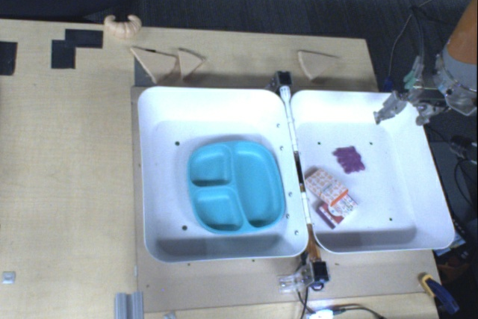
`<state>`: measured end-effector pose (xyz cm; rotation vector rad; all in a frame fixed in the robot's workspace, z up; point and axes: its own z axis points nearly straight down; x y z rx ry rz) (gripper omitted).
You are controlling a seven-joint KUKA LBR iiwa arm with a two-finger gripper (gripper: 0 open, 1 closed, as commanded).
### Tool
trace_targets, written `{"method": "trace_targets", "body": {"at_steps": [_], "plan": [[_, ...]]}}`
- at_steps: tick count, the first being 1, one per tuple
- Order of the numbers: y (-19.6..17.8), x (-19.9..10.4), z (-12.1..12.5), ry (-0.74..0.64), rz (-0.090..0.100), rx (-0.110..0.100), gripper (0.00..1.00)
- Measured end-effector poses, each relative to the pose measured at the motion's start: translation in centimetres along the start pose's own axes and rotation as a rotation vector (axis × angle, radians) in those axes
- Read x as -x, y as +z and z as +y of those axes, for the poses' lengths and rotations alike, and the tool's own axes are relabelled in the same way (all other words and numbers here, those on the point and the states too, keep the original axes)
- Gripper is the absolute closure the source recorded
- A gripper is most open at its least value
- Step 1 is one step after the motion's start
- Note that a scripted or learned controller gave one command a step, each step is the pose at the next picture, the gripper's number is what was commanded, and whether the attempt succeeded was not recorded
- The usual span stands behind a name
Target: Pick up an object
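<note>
the pale wooden bench (pixel 67 183) carries two shallow white plastic bins side by side. the left bin (pixel 160 160) holds a turquoise plastic tray with three compartments (pixel 235 187), lying flat near the bin's middle. the right bin (pixel 418 183) holds the candidate objects for the pick: a small flat box printed in white and orange with a dark red edge (pixel 330 196), and a small crumpled purple piece (pixel 349 158), whose material we cannot make out. the box lies near the bin's left wall, beside the divider, its long axis running diagonally from upper left to lower right; the purple piece sits just above and to the right of it, close but apart. the grey arm with an orange band (pixel 459 60) enters from the right edge, and its two-finger gripper (pixel 399 107) hangs over the upper right part of the right bin; we cannot tell how its fingers stand, and we see nothing between them. the relation that governs the coming move, in our judgement: both objects lie down and to the left of the gripper in the view, the purple piece nearer, the box farther. a grasp on the box would likely call for closing across its short side, square to that diagonal axis.
</note>
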<state>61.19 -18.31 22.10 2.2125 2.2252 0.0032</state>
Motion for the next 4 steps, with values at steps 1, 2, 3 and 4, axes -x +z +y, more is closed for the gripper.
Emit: {"method": "trace_targets", "body": {"at_steps": [1,2,3,4], "plan": [[12.1,-3.6,-2.3,-0.001,0.002,-0.004,0.00],[10.9,-3.6,-2.1,-0.003,0.001,0.002,1.00],[8.5,0.6,-8.7,0.004,0.000,-0.002,1.00],[4.0,0.7,-10.6,0.004,0.000,-0.001,1.00]]}}
